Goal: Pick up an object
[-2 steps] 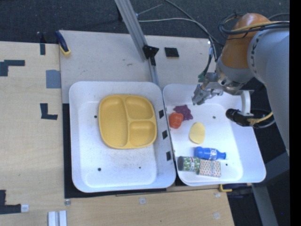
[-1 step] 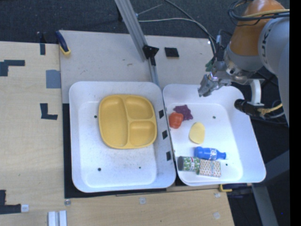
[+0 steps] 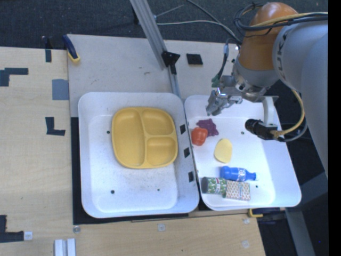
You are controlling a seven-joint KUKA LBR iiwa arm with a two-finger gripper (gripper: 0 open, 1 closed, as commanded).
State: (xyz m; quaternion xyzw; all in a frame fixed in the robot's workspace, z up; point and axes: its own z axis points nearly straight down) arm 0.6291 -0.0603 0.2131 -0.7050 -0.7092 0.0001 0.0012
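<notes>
**Robot arm poised above the right bin, nothing in its grasp**

A large grey robot arm [image 3: 303, 52] with an orange band reached in from the right side of the overhead view. It ended above the far left corner of the right bin. Two shallow white bins sat side by side on a pale bench [image 3: 32, 143]. The left bin [image 3: 96, 185] was the larger in view and held a yellow divided plate [image 3: 144, 137] with three compartments, lying flat near the bin's middle.

The right bin [image 3: 277, 169] held the smaller things. A patterned green and white packet [image 3: 226, 188] lay near the front edge. Just behind it lay a blue bottle [image 3: 237, 173] on its side. A pale yellow, lemon-like piece [image 3: 224, 150] lay near the middle. A purple item [image 3: 206, 126] lay at the bin's left side, touching a small red-orange fruit [image 3: 199, 136] just in front of it.

The gripper [image 3: 216, 105] hung just behind the purple item, its fingers slightly spread and pinching nothing.
</notes>
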